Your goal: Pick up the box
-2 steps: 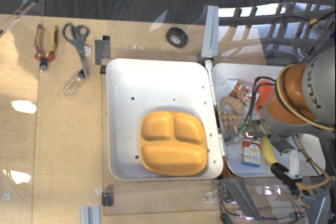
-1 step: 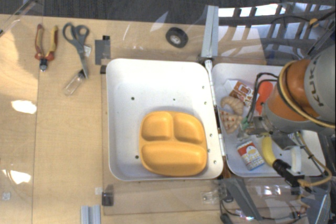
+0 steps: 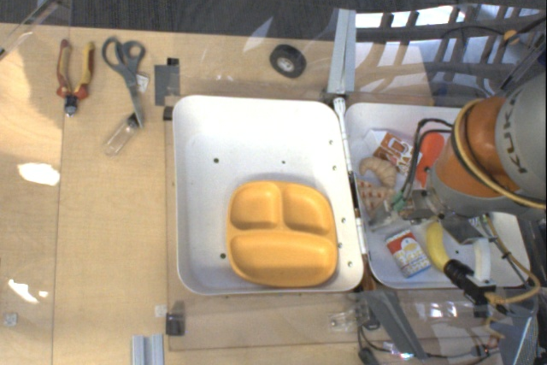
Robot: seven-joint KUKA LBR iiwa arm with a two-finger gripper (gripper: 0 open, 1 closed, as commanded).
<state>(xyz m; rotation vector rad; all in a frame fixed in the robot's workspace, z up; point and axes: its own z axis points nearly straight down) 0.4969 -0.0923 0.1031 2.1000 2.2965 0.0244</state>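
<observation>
At the right of the frame the arm (image 3: 500, 154) hangs over the right bin (image 3: 373, 265). Its hand is hidden beneath the wrist, so its state cannot be told. The box (image 3: 407, 253) lies near the bin's lower edge, beside a banana (image 3: 437, 244). A yellow tray (image 3: 282, 232) sits in the left bin (image 3: 256, 132).

cam: single fixed overhead, looks down at a slant on my bench | framing: mid-distance, left bin (image 3: 192, 184) whole at center, right bin (image 3: 376, 120) partly under my arm (image 3: 500, 154) coming in from right | far edge: scissors (image 3: 128, 73), pliers (image 3: 73, 74), tape roll (image 3: 288, 60), dark floor above
</observation>
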